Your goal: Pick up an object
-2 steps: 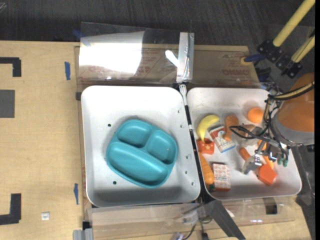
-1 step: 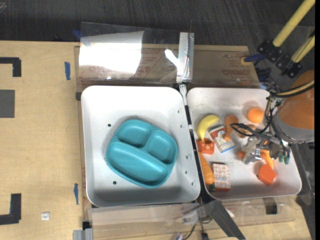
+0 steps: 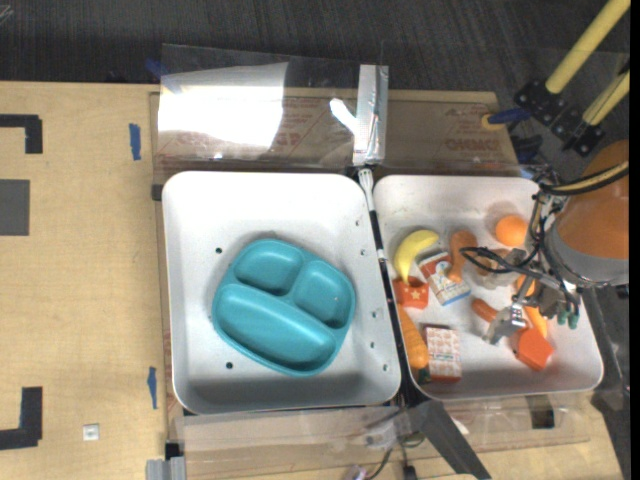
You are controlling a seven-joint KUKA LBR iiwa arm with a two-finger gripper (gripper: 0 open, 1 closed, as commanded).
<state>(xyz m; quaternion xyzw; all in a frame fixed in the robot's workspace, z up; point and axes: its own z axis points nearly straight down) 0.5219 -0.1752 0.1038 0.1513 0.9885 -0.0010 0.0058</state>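
Over the right bin: I see my arm [image 3: 590, 223] reaching in from the right, wrist low among the toys, cables draped about it.
Jaws: my gripper [image 3: 512, 320] sits near the bin's right side; I cannot tell whether the jaws are apart or together, and nothing shows between them.
Right bin [image 3: 440, 193]: small toy foods lie scattered and loose, probably tipped in as a jumble so any may be picked.
Likely target: an orange block [image 3: 536, 352] lies just beside the gripper, towards the near right corner; its long axis seems to run from upper left to lower right.
Other toys: a yellow banana [image 3: 413, 249] curves upright near the divider; an orange ball [image 3: 511, 230] rests beyond.
Left bin [image 3: 190, 208]: a teal divided tray [image 3: 284, 305] lies flat, tilted diagonally.
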